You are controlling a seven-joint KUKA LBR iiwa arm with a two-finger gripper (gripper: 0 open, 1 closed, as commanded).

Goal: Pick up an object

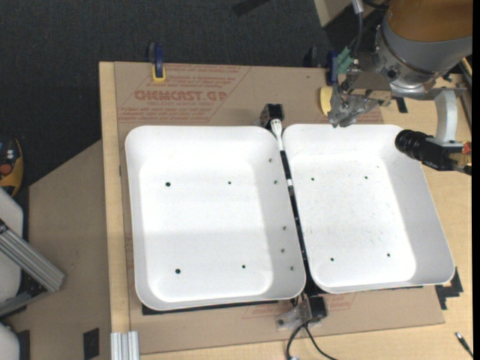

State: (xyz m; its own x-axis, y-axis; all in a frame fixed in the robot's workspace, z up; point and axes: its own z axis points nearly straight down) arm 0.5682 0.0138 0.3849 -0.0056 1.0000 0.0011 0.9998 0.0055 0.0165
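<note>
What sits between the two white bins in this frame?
In the camera view, a thin black strip runs along the seam between the left bin and the right bin, ending at a black clamp at the far end.

Both white bins, the left bin (202,216) and the right bin (367,208), look like smooth, faintly glossy plastic, resting on a matt brown paper-faced board (187,92) printed in red, while the arm (427,21) shows a satin orange band over smooth grey casing and a bare-metal gripper (346,115).
</note>
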